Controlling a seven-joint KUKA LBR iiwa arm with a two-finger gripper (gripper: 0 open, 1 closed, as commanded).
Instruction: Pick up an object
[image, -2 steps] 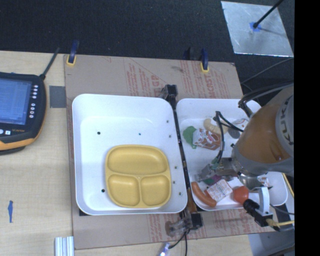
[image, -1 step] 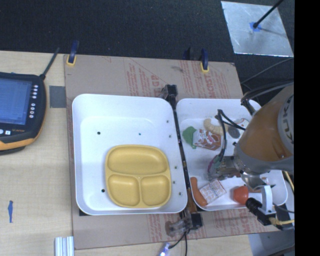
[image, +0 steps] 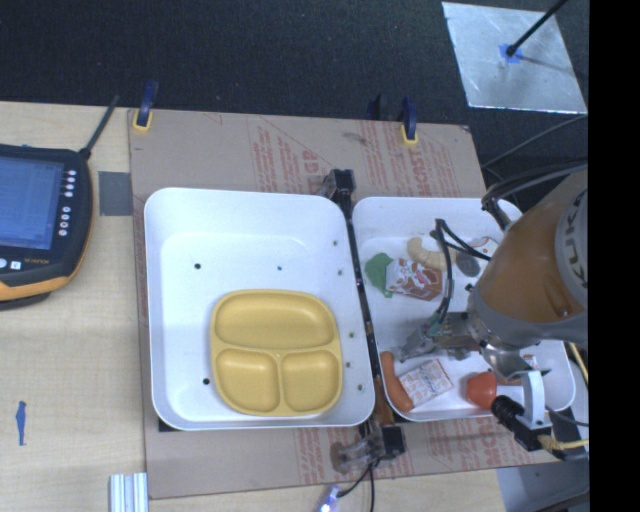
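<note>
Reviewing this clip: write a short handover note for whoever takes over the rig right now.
Gripper: low inside the right bin, among the items; whether it is open or shut can't be judged, and nothing is visibly held.
Things: right bin holds a green piece, a red-and-white packet, a card packet, an orange sausage-shaped item and a red item. Left bin holds a yellow divided tray.
Done: arm positioned over the items.
Left: grasp one and lift it.
</note>
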